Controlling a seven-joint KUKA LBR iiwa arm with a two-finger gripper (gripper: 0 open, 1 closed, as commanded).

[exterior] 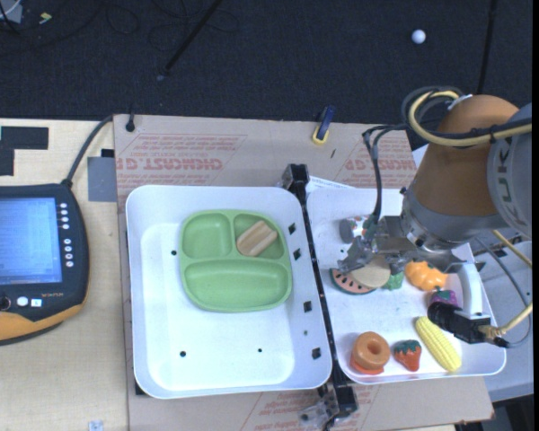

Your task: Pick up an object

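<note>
Camera view, hand [357, 254] fingers unclear, watermelon slice [349, 283] partly hidden

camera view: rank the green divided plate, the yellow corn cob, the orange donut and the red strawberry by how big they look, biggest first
1. Green divided plate, by far the largest.
2. Yellow corn cob and orange donut: too alike to rank; the corn is longer, the donut rounder.
3. Red strawberry, the smallest.

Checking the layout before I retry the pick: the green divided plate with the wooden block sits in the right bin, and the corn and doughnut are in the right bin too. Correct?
Not quite. The camera view shows the green divided plate, with the wooden block in one of its small compartments, in the left bin. The corn and doughnut are indeed in the right bin.
</note>
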